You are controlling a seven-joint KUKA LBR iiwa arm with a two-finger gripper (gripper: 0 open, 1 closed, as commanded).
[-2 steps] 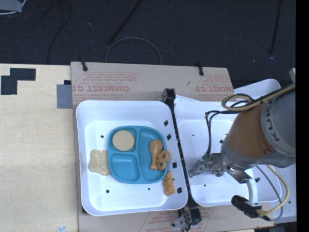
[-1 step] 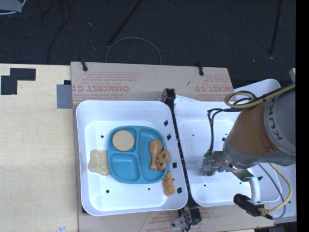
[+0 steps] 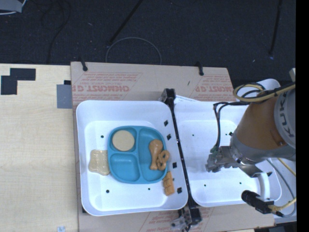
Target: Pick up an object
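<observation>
My gripper (image 3: 216,162) hangs low over the floor of the right bin (image 3: 203,197), near its middle, with the grey arm and orange band reaching in from the right. Nothing shows between it and the bin floor. The objects lie in the left bin (image 3: 91,197): a blue divided plate (image 3: 126,170) carrying a round tan disc (image 3: 122,140) and a brown pretzel-shaped piece (image 3: 158,154). A pale toast-shaped piece (image 3: 99,162) lies against the plate's left side. A small orange-brown piece (image 3: 168,183) rests by the plate's lower right corner.
A black divider (image 3: 177,153) runs between the two bins. Both bins sit on a cardboard sheet (image 3: 120,81) over the wooden bench. The arm's body covers the right part of the right bin.
</observation>
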